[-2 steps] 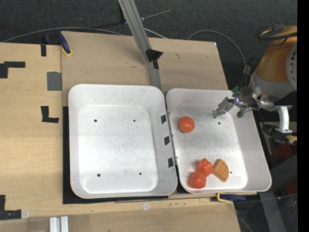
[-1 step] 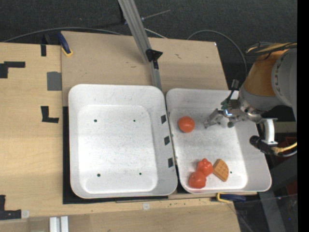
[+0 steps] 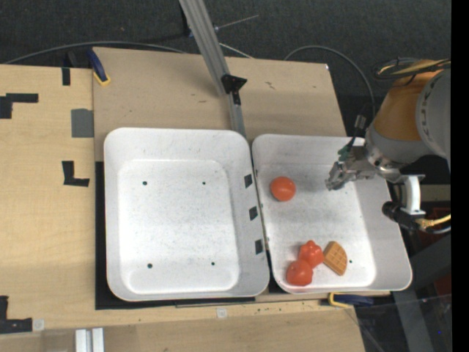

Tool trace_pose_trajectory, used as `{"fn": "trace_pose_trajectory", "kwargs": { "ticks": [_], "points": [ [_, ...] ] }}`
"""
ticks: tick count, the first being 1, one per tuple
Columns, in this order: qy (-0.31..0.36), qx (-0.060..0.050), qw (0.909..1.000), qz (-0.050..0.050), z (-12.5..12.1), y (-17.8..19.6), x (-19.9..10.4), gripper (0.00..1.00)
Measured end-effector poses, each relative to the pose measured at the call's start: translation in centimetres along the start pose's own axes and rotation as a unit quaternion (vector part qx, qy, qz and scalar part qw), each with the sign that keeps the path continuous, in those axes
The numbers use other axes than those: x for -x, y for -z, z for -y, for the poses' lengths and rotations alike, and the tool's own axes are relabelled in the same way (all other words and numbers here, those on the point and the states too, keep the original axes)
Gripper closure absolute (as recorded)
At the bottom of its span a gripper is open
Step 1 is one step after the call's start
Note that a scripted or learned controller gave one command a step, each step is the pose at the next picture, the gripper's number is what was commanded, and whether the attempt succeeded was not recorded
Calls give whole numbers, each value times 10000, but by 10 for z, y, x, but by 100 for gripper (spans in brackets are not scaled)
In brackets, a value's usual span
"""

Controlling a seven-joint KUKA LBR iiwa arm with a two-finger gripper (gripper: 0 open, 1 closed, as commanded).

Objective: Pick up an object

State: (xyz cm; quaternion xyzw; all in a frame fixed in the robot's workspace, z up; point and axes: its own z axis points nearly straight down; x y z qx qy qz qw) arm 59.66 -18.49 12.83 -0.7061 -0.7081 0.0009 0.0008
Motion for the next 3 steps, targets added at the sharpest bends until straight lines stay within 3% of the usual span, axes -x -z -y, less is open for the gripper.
{"fn": "trace_pose_trajectory", "kwargs": {
  "ticks": [2, 3],
  "points": [
    [-3, 38, 10000, 9, -19, 102, 6, 100],
    [-6, 16, 10000, 0, -20, 116, 6, 100]
  ]
}}
